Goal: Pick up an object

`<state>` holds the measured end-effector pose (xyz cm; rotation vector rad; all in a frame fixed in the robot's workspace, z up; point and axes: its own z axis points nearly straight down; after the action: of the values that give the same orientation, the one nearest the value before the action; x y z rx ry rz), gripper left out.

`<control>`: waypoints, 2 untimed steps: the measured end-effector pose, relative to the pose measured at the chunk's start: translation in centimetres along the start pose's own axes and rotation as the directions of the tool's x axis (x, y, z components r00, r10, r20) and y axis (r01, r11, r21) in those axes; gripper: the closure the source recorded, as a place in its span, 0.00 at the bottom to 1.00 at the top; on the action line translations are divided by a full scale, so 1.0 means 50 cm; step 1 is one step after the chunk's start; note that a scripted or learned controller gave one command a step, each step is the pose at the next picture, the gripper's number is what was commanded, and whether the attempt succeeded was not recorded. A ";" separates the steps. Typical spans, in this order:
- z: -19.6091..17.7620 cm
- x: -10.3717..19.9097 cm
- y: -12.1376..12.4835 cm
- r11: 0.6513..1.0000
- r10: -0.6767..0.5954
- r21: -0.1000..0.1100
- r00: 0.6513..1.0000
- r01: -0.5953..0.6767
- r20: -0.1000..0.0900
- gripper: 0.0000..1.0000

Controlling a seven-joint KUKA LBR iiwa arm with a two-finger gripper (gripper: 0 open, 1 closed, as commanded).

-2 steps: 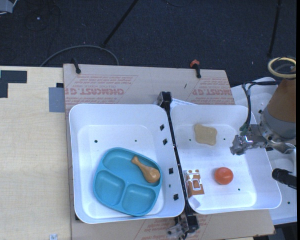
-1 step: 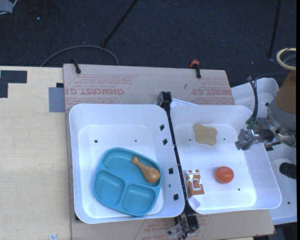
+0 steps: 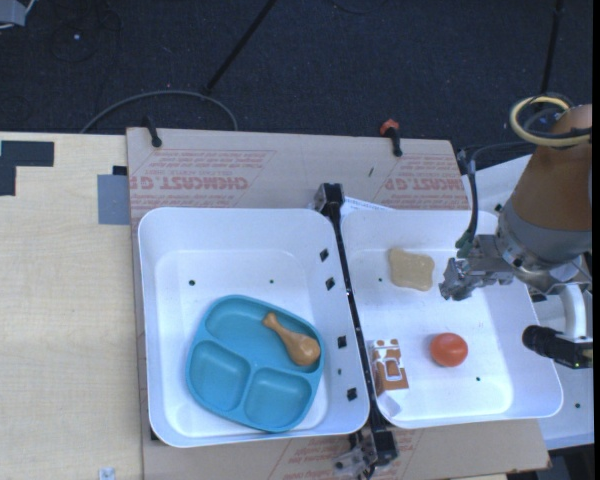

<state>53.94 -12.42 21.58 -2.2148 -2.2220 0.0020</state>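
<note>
Two shallow white bins sit side by side on a cardboard sheet [image 3: 280,173], the left bin [image 3: 160,268] and the right bin [image 3: 520,398] meeting along a dark clipped seam.

Much of the arm [image 3: 555,193] is cut off at the right side, so just its orange band and grey wrist show. Its gripper [image 3: 458,278] hangs over the right bin's far right part, just beside a pale beige slab. The gripper is a small dark tangle from this angle, and I cannot tell whether the claw is spread or pinched; nothing can be made out between its tips. A yellowish ring on top of the arm is blurred, and what it is stays unclear.

In the right bin there are three things. One beige slab [image 3: 411,269], like a slice of bread, lies toward the far side. One red ball [image 3: 448,349], perhaps a tomato, lies nearer, well apart from the slab. One small card with orange printing [image 3: 388,365] lies at the near left corner, its print too small to read.

In the left bin there is one blue divided tray [image 3: 220,373], and one tan drumstick [image 3: 292,340] rests on its far right compartment, lying at a slant.
</note>
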 end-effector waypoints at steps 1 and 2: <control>0.019 0.103 0.026 1.000 -0.001 0.001 1.000 0.001 -0.001 1.00; -0.008 0.207 0.049 1.000 -0.002 -0.002 1.000 0.002 0.000 1.00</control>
<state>56.34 -2.06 21.99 -2.2132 -2.2249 -0.0007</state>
